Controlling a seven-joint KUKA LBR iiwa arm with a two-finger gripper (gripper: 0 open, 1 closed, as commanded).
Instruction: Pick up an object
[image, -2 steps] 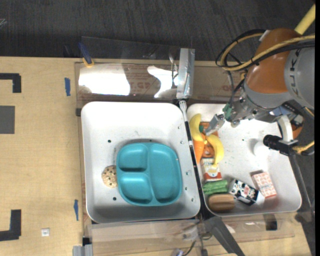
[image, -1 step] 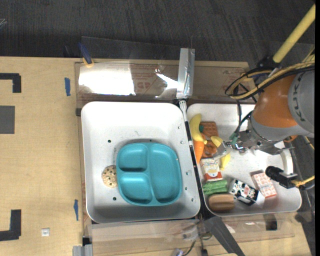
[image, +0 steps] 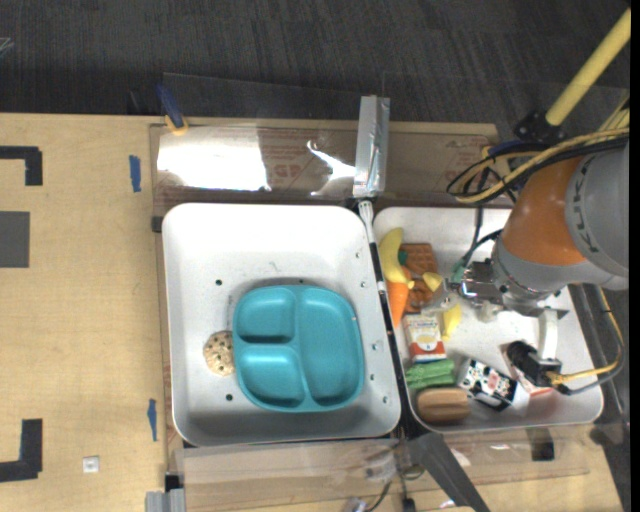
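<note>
My gripper (image: 472, 288) hangs over the middle of the right bin (image: 585, 400), below the grey wrist and orange band of the arm (image: 545, 225). Just left of it lie a yellow banana (image: 391, 251), a brown waffle (image: 420, 260), an orange carrot (image: 398, 298) and a small red-and-white carton (image: 426, 337). Nearer the front edge are a green vegetable (image: 430, 374), a brown bread roll (image: 443, 403) and a small printed box (image: 489, 386). Nothing shows in the gripper's grasp.
The left bin (image: 190, 240) bears a teal divided plate (image: 297, 345) with a cookie (image: 219, 352) at its left side. A raised rim (image: 383, 300) separates the two bins. Cables and a yellow pole (image: 590, 65) stand behind the arm at the upper right.
</note>
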